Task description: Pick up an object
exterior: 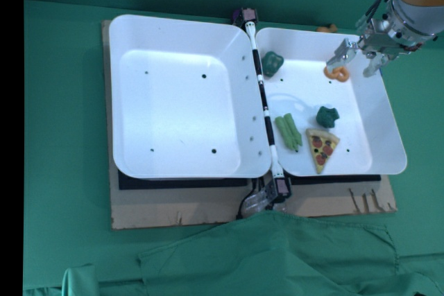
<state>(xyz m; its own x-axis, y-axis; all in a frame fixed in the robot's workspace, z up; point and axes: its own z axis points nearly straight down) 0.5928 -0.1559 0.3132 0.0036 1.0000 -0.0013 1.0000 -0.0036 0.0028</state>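
Orange pretzel-shaped toy [337, 72] lies in the right shallow white bin [378, 123], near its far edge — directly beneath the two-finger gripper [359, 59]. Gripper fingers stand spread apart, one to each side above the toy, nothing between them. Same bin also contains a green bell pepper [271, 64], a dark green broccoli piece [327, 116], green bean pods [288, 132] and a pizza slice [322, 148].

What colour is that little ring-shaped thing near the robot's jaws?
Orange. The ring-shaped piece shows clearly in the overhead camera view, in the right bin.
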